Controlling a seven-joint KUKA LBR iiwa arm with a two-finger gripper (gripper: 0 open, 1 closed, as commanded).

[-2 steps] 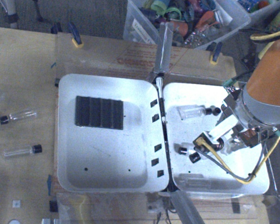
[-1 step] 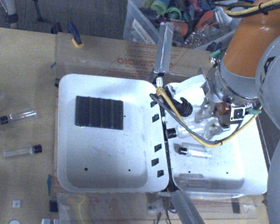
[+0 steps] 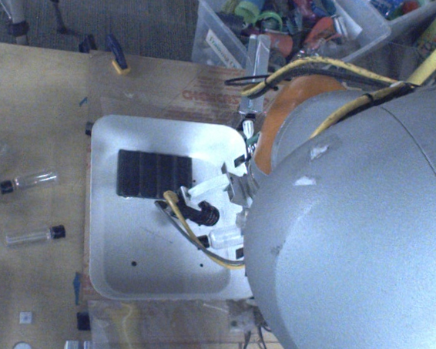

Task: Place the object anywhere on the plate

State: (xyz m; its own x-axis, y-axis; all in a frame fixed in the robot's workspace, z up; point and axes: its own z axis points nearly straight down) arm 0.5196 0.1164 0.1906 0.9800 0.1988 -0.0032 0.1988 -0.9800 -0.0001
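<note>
Where the grey arm (image 3: 352, 223) reaches in from the right, its bulk covers most of that side of the camera view, and the orange band (image 3: 304, 94) shows just above the wrist. The gripper (image 3: 231, 180) sits over the right edge of 1 white bin (image 3: 99, 196), largely hidden by the arm, so I cannot tell whether it is spread, pressed together or pinching anything. A black ribbed slab (image 3: 153, 175) lies flat on the bin's floor in its upper half, just left of the gripper and apart from the bin's walls. On the table (image 3: 32, 96) left of the bin, clear vials (image 3: 33, 234) with black caps lie scattered, 2 of them nearest the bin. Behind the table stands a clear crate (image 3: 217, 30) of coloured odds and ends.
</note>
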